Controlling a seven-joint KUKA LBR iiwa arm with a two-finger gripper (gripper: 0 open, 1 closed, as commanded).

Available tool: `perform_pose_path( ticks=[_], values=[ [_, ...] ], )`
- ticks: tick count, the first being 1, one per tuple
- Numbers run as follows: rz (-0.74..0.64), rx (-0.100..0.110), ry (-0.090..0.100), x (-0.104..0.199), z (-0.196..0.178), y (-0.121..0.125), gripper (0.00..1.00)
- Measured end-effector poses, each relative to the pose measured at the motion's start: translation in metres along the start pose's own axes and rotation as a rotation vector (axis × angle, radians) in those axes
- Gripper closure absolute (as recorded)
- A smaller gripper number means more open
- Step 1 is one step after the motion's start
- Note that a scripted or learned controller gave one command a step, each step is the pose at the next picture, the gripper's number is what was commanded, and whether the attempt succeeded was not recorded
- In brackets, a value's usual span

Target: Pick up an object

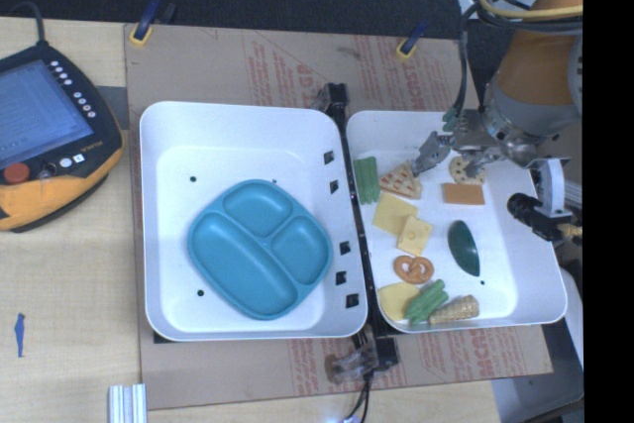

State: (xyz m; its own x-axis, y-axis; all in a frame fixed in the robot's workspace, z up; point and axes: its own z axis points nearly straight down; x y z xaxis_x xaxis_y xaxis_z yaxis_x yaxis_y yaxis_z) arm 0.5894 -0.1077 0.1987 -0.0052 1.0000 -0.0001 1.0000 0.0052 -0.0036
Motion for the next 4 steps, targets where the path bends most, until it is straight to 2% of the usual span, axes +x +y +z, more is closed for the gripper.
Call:
perform_pose_path(
  ticks=[1, 2, 3, 4],
  values=[
    [0.002, 0.011, 0.003, -0.004, 0.113, -0.062, 0.00],
    [0.002, 0.006, 0.003, 0.013, 0.108, -0.101, 0.00],
    [0.002, 0.004, 0.002, 0.015, 0.108, -0.114, 0.00],
    [-0.001, -0.008, -0.001, 0.012, 0.106, -0.038, 0.00]
  ],
)
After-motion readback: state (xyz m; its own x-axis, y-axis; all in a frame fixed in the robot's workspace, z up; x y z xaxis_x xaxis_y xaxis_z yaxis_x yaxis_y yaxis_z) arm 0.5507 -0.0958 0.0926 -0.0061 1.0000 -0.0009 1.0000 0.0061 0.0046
